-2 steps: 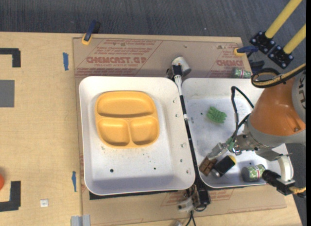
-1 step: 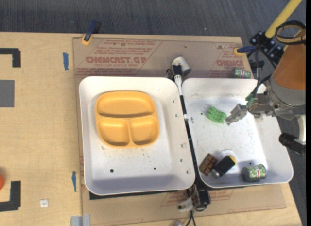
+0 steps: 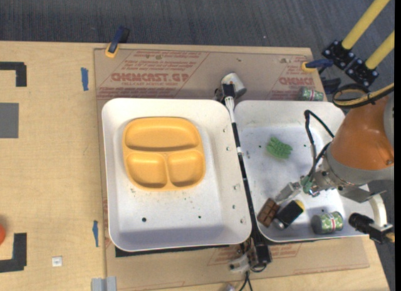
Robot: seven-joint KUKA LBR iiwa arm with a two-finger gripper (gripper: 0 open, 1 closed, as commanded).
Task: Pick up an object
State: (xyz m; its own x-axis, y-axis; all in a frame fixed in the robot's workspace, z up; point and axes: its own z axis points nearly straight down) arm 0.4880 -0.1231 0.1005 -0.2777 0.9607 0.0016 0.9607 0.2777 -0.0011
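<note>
- Orange-banded and grey, the arm reaches in from the right and hangs over the right bin (image 3: 250, 121), with the tool (image 3: 299, 188) set low near that bin's front.
- Whether the tool is spread wide, drawn narrow or closed on anything cannot be told; nothing is seen between its tips.
- Candidate objects are crowded just beside it: a black block with a yellow end (image 3: 289, 213), a brown block (image 3: 268, 210) touching or nearly touching it, and a small green can (image 3: 328, 221) lying near the front rim.
- A green ridged piece (image 3: 279, 147) lies apart, toward the middle of the bin, with open floor around it.
- A likely failure is judged to be a descent between the crowded blocks, so that one is nudged aside or two are pinched together.
- The can is judged apt to roll away if touched off-centre.
- Little room is left at the front rim and corner, so a collision with the wall is possible there.
- The left bin (image 3: 113, 158) is taken up by a yellow divided tray (image 3: 165, 152).
</note>
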